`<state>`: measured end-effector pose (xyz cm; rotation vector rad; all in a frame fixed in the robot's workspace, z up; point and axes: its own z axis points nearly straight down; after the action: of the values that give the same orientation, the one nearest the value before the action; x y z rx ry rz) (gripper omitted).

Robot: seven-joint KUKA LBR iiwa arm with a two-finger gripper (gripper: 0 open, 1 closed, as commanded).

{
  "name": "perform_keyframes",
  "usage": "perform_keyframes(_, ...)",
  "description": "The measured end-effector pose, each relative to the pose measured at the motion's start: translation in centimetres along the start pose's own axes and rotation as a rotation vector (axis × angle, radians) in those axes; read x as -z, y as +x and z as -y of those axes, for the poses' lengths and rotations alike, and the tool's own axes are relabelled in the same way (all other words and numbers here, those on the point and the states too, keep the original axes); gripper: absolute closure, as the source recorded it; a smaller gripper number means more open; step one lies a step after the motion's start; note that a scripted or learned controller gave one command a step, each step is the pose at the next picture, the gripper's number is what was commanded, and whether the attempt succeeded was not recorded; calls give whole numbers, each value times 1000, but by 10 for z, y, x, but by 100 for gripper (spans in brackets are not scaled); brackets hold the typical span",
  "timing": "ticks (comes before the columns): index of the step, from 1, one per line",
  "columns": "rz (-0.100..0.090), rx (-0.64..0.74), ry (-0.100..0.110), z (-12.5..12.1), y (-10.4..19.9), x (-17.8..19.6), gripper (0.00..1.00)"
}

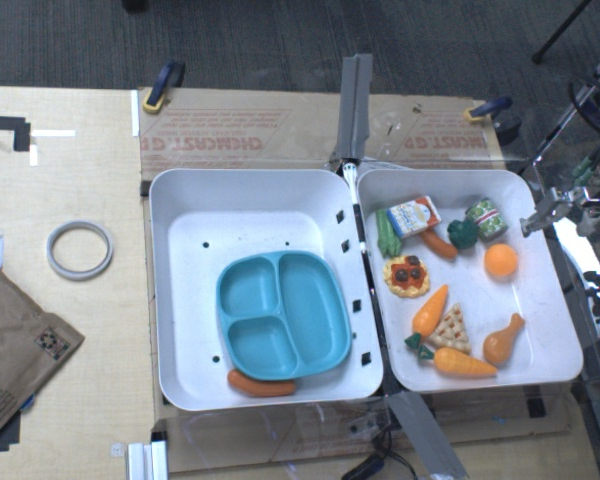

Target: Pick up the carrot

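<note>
While the tool [546,218] is hovering at the right bin's [555,268] far right rim, whether it is open cannot be told. Two carrots are lying in that bin: one [430,310] beside the pizza slice [450,330], another [463,364] near the front wall. Both are looking light, rigid and smooth; mid-body is offering the surest hold.

"box" on brown package [15,353], cardboard print unclear

Open room above carrot [431,310]; pizza slice [448,331] & tart [408,276] just beside.
</note>
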<state>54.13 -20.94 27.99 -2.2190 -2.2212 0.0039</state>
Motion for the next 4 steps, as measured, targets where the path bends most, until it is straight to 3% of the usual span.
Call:
perform_keyframes(1,0,-112,0,-17,31,-81,0)
perform_keyframes(2,-1,-130,0,8,76,-163,0)
perform_keyframes(3,-1,-388,3,48,104,-190,0)
perform_keyframes(4,-1,-392,-5,46,102,-178,100)
